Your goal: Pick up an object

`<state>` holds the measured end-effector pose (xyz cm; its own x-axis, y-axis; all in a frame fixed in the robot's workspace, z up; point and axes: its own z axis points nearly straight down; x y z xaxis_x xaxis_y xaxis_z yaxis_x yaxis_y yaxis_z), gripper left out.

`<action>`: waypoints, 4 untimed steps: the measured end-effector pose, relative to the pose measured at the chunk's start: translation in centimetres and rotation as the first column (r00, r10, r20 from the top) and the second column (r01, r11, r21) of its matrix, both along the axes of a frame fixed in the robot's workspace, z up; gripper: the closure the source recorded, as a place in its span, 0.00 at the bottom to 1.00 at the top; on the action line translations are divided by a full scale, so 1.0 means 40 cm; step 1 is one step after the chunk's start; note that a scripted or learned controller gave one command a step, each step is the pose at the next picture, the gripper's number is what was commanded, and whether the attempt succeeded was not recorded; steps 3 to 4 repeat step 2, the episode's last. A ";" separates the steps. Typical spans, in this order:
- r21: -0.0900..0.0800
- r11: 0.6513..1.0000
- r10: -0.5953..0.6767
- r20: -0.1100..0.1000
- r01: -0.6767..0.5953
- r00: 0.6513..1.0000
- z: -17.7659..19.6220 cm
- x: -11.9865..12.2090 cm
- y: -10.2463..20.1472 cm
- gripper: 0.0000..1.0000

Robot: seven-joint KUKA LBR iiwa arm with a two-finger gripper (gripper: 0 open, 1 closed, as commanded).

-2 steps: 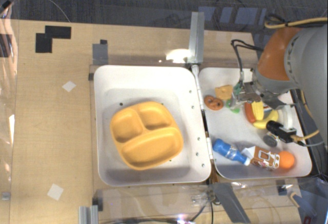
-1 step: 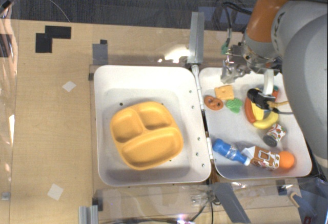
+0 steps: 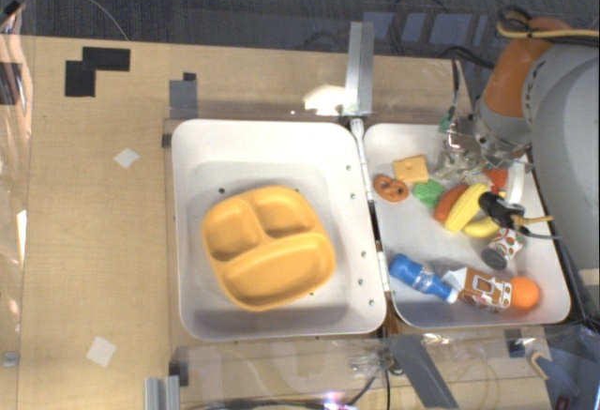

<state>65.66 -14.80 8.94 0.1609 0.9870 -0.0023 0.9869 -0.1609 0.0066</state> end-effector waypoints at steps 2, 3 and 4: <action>0.003 0.982 -0.190 -0.003 0.190 0.982 -0.008 0.024 0.027 0.00; 0.003 0.982 -0.190 -0.003 0.190 0.982 -0.008 0.024 0.027 0.00; 0.003 0.982 -0.190 -0.003 0.190 0.982 -0.008 0.024 0.027 0.00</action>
